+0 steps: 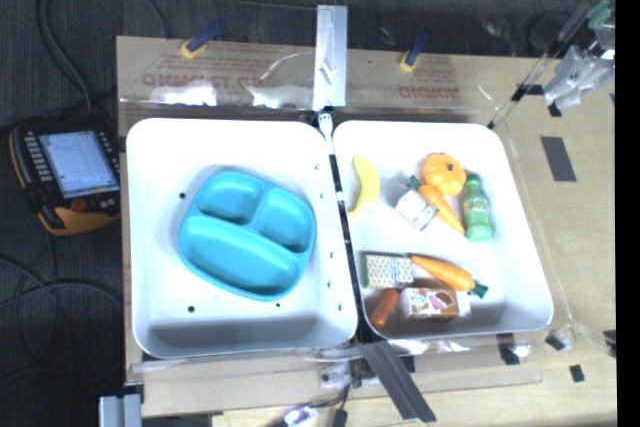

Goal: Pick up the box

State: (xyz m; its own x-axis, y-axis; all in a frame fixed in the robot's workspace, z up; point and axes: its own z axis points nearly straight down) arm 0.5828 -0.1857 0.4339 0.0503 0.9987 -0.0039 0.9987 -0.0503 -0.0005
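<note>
A small brown and red carton box (pixel 432 303) lies on its side near the front wall of the right bin (pixel 520 215). Just behind it, to the left, lies a flat packet (pixel 388 269) with a green and white pattern. A carrot (pixel 445 271) rests between the two, and a brown sausage-shaped piece (pixel 381 309) touches the carton's left end.
The right bin also holds a banana (pixel 365 183), an orange (pixel 443 172), a green bottle (pixel 477 207), a second carrot (pixel 448 211) and a small white container (pixel 412 208). A blue divided plate (pixel 248 230) sits in the left bin (pixel 150 215). A pale mechanical part (pixel 583 72) stands at the bench's far right corner.
</note>
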